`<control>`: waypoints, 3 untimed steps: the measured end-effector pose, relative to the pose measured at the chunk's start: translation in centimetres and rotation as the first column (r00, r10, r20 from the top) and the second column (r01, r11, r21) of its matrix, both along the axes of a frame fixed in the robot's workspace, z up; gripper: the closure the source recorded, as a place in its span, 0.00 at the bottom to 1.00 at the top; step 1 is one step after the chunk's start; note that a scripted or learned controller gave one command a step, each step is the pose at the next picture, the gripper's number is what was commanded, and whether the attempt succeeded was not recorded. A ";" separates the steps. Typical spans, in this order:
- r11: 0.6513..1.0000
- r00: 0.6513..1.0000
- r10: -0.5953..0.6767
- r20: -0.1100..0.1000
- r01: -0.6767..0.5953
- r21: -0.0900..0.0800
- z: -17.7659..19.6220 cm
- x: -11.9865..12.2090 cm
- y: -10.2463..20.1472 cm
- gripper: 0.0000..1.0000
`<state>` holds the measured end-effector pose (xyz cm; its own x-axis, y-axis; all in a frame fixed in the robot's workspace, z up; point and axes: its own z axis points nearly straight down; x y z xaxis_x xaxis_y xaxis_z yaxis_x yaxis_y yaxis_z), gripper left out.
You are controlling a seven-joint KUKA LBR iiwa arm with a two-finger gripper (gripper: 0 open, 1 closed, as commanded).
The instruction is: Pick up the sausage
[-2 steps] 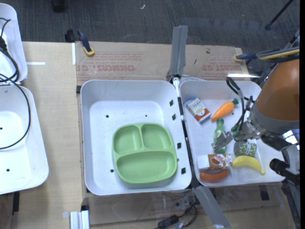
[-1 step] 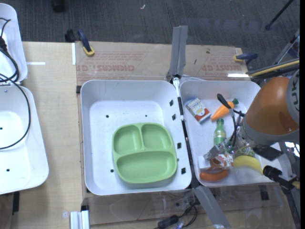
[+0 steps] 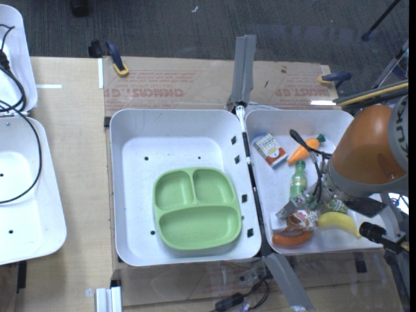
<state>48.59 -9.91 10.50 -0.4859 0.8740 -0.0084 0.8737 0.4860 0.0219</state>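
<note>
Camera view, nearest edge first: the sausage [image 3: 292, 238] lies at the front of the right bin [image 3: 260, 174], a smooth, glossy reddish-orange link with rounded ends. Its long axis runs roughly left to right, along the bin's front wall, curving slightly. Just behind it sits a small crinkled packet [image 3: 301, 219] in red and white, and to the right of that a yellow banana [image 3: 339, 221], smooth and curved, pointing right.

The gripper [image 3: 311, 197] comes down just behind the packet, metallic and thin, under the arm's rounded orange band [image 3: 367, 149]. Whether its fingers are spread or closed I cannot tell, as clutter and the wrist mask them. The sausage lies in front of the gripper, near but apart from it.

Farther back stand a green plastic bottle [image 3: 298, 178], an orange carrot [image 3: 303, 150] with a green tip, and a small printed carton [image 3: 270, 147].

Left of these, the left bin [image 3: 130, 174], shallow white plastic, holds a matte green tray [image 3: 197, 208] with rounded corners and three compartments.
</note>
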 end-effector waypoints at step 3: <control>0.935 0.935 -0.355 -0.024 0.355 -0.004 -1.4 -0.9 0.0 0.00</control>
